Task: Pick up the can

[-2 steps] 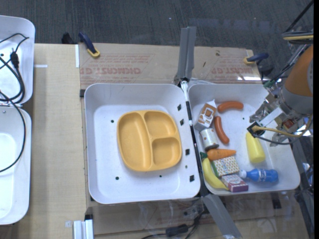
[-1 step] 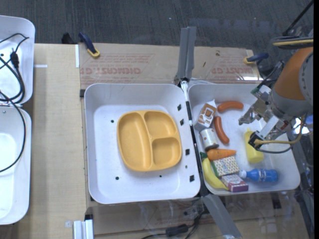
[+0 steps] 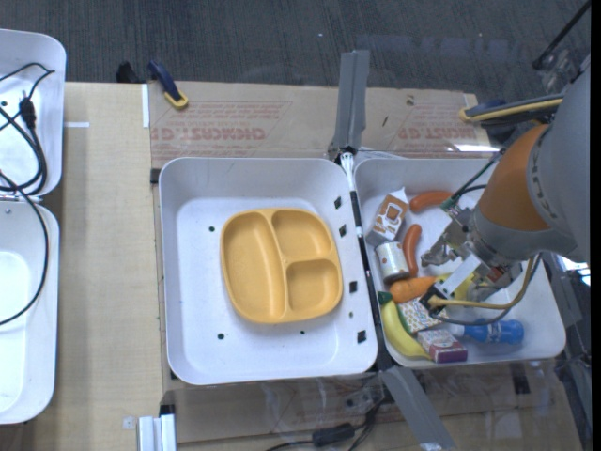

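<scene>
At the lower right of the frame, along the near wall of the right bin (image 3: 554,341), lie a small purple-and-white box (image 3: 445,348), a yellow banana (image 3: 398,332) curving up its left side, and a blue plastic bottle (image 3: 496,333) lying flat, glossy and rounded. Just above these an orange carrot (image 3: 411,288) tapers toward the left.

The gripper (image 3: 451,272) sits over the middle of this bin, tangled in yellow and black cables; whether the fingers are spread or closed cannot be made out here, and nothing can be seen held.

The can (image 3: 392,259) lies to the gripper's left, close by but apart from it, near the bin's left wall. It is a short metal cylinder, silvery and smooth, on its side, with its long axis running from upper left to lower right in the frame. A red-orange sausage-shaped piece (image 3: 411,246) rests just beside it on the right, between can and gripper. My judgement: the reach has to travel left and slightly up in the frame, and close across the can's round flank, which may roll.

Farther up sit a white-and-orange carton (image 3: 389,217) and another orange sausage shape (image 3: 431,198).

In the left bin (image 3: 178,252), centre frame, a matte yellow three-part plate (image 3: 281,264) rests alone. Beyond, the worktop (image 3: 254,120) shows brown cardboard with red print.
</scene>
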Action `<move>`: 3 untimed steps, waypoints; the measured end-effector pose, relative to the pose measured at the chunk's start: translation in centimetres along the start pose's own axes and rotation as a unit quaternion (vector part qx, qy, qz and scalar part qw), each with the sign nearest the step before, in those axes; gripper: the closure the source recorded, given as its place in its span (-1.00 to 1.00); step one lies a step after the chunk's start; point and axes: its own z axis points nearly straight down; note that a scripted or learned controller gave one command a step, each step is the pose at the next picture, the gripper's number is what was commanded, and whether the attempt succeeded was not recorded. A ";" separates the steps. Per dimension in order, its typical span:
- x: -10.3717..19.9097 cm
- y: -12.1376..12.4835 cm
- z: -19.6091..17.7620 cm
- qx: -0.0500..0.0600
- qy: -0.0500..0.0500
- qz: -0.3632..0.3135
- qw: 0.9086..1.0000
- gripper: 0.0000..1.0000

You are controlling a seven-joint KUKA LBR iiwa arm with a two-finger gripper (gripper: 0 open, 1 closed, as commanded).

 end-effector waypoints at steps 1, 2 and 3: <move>3.9 -3.8 -22.7 -0.002 0.000 0.013 1.000 -1.00; 3.9 -3.7 -23.4 -0.001 -0.003 0.011 1.000 1.00; -4.7 -2.5 -19.8 -0.002 -0.001 0.017 1.000 1.00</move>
